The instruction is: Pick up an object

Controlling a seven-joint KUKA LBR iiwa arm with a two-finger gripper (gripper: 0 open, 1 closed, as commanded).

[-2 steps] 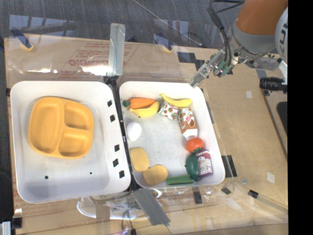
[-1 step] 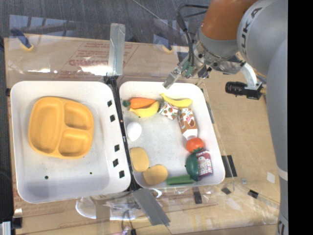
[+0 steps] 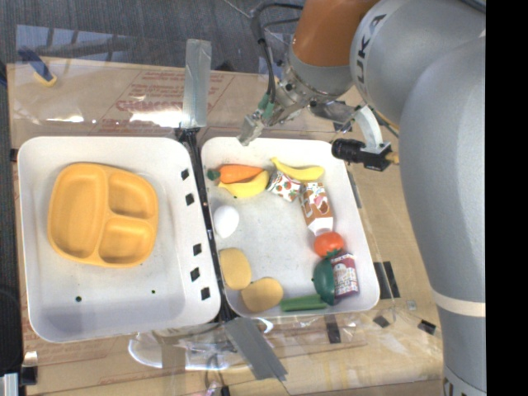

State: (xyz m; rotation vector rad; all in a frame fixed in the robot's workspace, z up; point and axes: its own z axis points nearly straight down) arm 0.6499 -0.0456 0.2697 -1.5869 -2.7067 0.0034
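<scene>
Cardboard-covered bench beneath two white bins; the left bin [image 3: 33, 246] holds a yellow divided plate [image 3: 102, 213], the right bin [image 3: 356, 221] a clutter of toy foods. Camera view: the gripper [image 3: 252, 129] hangs above the right bin's far rim, holding nothing; whether its fingers are spread or pressed together cannot be told. The nearest candidate is the carrot [image 3: 241, 172], lying against the far wall, touching a yellow banana [image 3: 246, 188]; its long axis runs left–right across the view, its tip seemingly toward the right. A sound grasp would probably descend with the fingers straddling the carrot's short axis, clear of wall and banana.
</scene>
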